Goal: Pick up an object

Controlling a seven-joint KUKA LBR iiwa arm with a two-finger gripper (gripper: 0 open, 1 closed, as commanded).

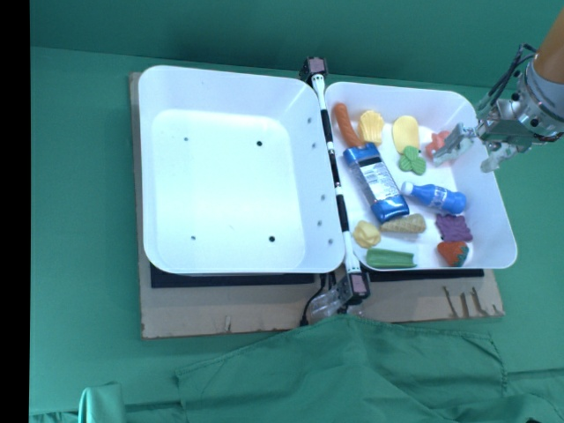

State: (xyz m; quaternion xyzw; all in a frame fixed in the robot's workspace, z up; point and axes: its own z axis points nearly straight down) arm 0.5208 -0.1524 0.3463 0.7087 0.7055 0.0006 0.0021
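While the grey pincer [460,139] hangs over the right shallow white bin [493,203], its fingers pinch a small red-and-grey toy [443,144] lifted above the other toys, just beside a yellow plastic lemon [405,133].

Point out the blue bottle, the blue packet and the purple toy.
blue bottle [434,197], camera view, mid-body.
blue packet [375,181], camera view, on its label.
purple toy [453,228], camera view, its centre.
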